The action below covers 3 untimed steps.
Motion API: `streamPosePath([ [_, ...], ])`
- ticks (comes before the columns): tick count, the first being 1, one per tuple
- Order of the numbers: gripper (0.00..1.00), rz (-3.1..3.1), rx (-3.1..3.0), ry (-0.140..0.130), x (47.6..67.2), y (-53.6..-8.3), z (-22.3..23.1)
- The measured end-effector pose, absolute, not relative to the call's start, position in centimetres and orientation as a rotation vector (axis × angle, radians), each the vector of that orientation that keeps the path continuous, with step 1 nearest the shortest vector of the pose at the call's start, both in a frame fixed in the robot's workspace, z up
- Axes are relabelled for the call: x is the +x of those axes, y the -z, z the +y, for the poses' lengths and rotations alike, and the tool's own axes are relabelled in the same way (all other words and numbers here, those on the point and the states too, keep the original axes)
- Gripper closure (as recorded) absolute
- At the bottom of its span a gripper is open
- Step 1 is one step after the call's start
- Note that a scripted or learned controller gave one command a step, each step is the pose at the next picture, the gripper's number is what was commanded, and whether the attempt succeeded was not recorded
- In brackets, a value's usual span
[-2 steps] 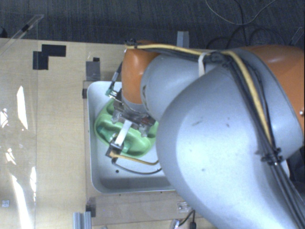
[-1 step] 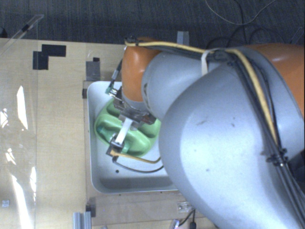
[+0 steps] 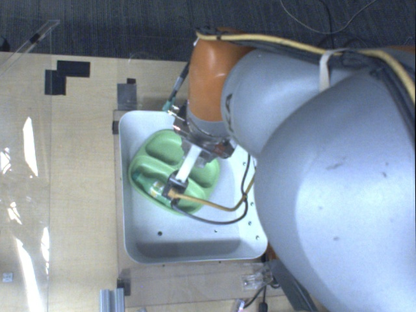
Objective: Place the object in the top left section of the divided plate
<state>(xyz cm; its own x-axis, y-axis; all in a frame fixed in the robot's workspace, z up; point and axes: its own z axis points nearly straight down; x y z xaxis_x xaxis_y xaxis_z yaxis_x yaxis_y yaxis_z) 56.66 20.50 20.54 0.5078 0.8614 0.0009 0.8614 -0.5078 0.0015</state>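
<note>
Pale wooden bench with a white bin [image 3: 195,239] holding a green divided plate [image 3: 158,153]. The gripper [image 3: 204,145] hangs over the plate, and I cannot tell its grip state. Any release looks best made low, centred over the top-left section.

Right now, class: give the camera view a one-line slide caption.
Grey arm with an orange band reaches from the right over a green divided plate lying in a white bin.

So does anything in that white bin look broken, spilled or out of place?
Nothing looks spilled or broken. One oddity: the green divided plate sits skewed in the white bin, not square with its walls. The arm hides part of the plate, so that part is unknown.
</note>
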Motion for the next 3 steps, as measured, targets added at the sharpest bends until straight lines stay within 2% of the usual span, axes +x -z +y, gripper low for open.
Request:
streamPosePath([
  [1, 1.00, 1.762, 2.599, -0.003, 65.3, -17.3, 23.2],
  [2, 1.00, 1.924, 2.481, -0.006, 66.9, -22.4, 21.3],
  [3, 1.00, 2.109, 2.327, -0.003, 66.9, -18.2, 23.6],
])
